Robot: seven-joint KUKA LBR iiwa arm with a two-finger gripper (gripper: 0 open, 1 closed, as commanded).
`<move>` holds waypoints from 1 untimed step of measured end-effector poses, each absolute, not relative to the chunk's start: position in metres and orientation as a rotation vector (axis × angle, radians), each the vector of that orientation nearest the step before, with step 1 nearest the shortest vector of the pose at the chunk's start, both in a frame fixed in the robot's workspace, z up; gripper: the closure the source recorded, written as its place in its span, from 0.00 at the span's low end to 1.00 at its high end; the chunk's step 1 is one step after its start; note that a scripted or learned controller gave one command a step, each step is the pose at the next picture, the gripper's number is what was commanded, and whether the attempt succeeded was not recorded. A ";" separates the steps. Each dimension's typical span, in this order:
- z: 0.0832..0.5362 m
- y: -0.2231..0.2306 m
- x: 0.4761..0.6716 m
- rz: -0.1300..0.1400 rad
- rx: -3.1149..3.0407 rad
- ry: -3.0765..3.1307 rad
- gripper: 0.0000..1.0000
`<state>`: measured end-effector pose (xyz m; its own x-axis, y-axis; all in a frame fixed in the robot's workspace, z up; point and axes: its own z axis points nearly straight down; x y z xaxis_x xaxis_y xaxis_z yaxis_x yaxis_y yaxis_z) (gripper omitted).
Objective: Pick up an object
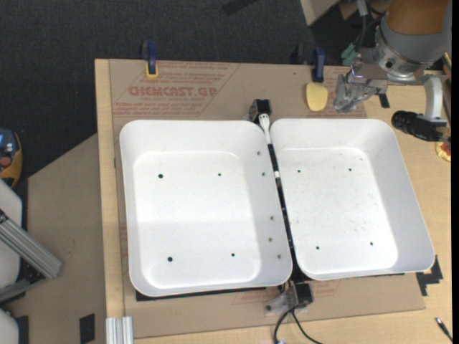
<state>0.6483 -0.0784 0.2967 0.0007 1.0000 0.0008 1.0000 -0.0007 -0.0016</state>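
The gripper [349,95] hung over the bench's far edge, just beyond the far rim of the right bin [401,156], below the grey wrist and orange band of the arm [416,20]. How far it stood open could not be told, since its metal parts blurred together; nothing showed clearly between them. A small pale yellow object [316,96] lay on the cardboard sheet [179,84] just beside the gripper, toward the left, near the right bin's far-left corner and apart from the rim. The left bin [129,192] sat beside the right one, their inner rims touching along a dark strip.
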 end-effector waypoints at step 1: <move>0.177 0.010 0.665 0.006 -2.206 -2.224 1.00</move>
